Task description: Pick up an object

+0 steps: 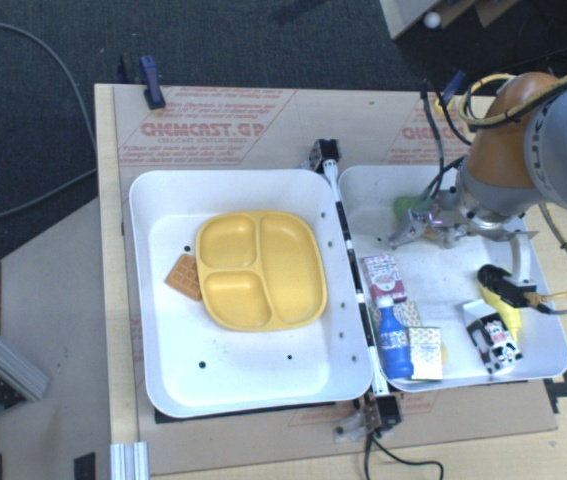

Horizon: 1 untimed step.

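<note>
Desk [213,118] of pale board carrying two white bins side by side; left bin [243,368], right bin [443,288]. Grey arm [553,148] reaches over the far part of the right bin; its claw [418,230] points towards the divider between the bins, low over the bin floor, and how far open it is cannot be told from this angle; nothing is seen held. Yellow divided plate [261,268] lies in the middle of the left bin, a brown wafer [183,276] tucked at its outer edge. In the right bin: blue bottle [394,343] along the divider, red-and-white packet [383,278] above it, patterned box [426,353] touching the bottle, black-and-white item [493,343] near the outer wall; small green object [404,206] just beside the claw, at the far side.
</note>
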Tool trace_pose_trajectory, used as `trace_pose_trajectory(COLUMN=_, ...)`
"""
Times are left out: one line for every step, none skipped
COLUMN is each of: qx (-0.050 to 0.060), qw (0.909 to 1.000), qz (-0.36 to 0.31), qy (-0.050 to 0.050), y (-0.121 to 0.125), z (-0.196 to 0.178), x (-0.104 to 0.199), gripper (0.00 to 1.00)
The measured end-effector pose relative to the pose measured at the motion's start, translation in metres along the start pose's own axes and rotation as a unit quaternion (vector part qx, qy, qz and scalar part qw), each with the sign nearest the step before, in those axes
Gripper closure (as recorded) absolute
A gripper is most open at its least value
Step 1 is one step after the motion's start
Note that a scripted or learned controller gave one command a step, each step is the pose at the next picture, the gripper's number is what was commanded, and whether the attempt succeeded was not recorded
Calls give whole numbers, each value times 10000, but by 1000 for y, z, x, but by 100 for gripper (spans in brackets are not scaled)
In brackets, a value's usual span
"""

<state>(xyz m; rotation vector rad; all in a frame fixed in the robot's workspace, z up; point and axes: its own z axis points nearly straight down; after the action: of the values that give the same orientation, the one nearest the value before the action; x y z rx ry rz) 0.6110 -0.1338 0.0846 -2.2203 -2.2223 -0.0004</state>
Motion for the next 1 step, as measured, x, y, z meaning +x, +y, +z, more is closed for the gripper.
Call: trace_pose_trajectory(qx=161, qw=9999, qz=46, qy=-5, y=46, z=2, x=14, gripper=0)
